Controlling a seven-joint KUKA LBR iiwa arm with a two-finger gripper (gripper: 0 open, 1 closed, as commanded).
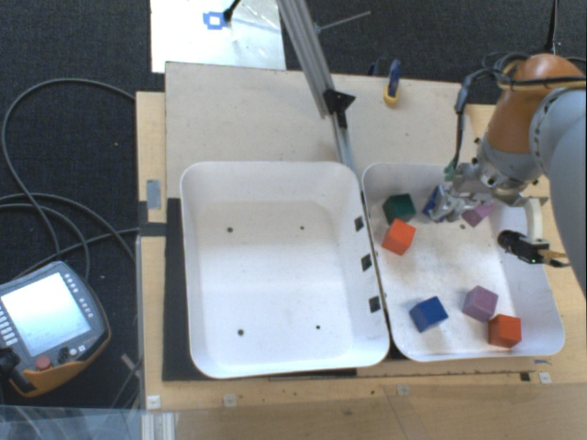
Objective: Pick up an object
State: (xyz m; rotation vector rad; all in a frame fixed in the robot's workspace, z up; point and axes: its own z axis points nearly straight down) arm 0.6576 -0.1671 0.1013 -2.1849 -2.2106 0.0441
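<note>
Bright even light, soft shadows, slight blur

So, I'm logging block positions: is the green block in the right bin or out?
In. The green block sits on the right bin's floor, beside the orange block.

Left bin (275, 177): open floor throughout; right bin (541, 282): green cube (398, 208), orange cube (398, 237), blue cube (427, 313), purple cube (480, 302) scattered, centre passable.

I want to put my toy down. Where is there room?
The left bin has bare white floor from wall to wall. The right bin is crowded: blocks sit along its front and back, and the claw hangs over the back corner.
</note>
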